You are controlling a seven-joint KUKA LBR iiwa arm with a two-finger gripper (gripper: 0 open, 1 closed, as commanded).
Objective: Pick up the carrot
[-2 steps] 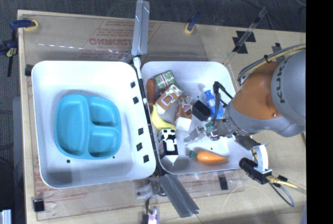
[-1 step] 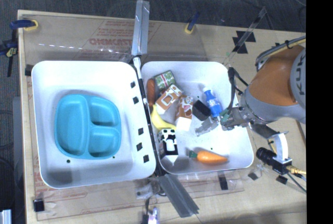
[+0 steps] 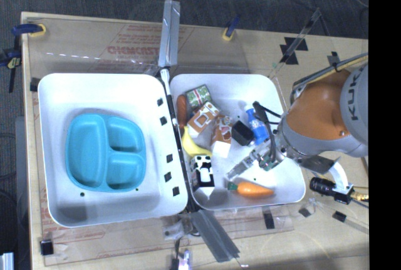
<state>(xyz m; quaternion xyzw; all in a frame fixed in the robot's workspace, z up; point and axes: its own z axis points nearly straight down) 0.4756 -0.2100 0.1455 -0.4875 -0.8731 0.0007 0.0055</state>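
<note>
Look first at the two bins: the left bin (image 3: 56, 200) holds a blue tray (image 3: 105, 151), and the right bin (image 3: 285, 190) carries the clutter, with your arm (image 3: 322, 118) reaching over its right wall. You are at the approach step, before any grasp. The gripper (image 3: 250, 162) hangs low in the right bin, just above and left of the carrot (image 3: 252, 188), which lies on its side near the bin's front wall, beside a black-and-white block (image 3: 202, 172). Whether the pincer stands wide or narrow you cannot tell from here. Nothing orange sits in it. Next, I judge, you must shift toward the carrot, straddle its width, then descend and close.
</note>
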